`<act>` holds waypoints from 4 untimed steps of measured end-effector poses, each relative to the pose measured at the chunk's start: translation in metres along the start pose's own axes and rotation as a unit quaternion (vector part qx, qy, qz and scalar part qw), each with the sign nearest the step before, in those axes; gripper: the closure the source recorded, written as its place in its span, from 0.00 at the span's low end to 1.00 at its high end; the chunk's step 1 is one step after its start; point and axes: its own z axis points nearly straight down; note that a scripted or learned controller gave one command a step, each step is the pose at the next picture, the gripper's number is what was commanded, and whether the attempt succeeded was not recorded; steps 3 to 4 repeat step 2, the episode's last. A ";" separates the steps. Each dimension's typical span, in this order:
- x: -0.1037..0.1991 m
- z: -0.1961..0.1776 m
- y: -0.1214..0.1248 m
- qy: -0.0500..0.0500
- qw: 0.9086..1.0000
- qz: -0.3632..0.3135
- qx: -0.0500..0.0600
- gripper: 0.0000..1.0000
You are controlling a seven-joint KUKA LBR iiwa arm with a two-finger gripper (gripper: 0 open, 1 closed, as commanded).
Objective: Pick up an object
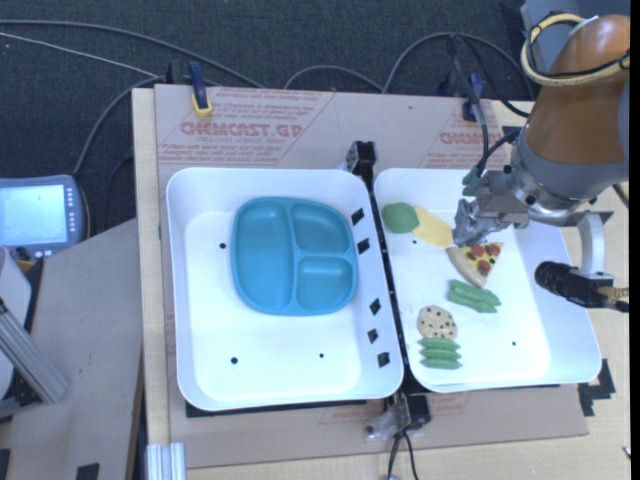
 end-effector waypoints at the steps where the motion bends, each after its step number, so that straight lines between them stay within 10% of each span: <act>1: 0.053 0.024 -0.008 0.000 1.000 0.000 0.001 1.00; 2: 0.107 0.042 -0.023 0.000 1.000 -0.001 0.001 1.00; 4: 0.107 0.042 -0.023 0.000 1.000 -0.001 0.001 1.00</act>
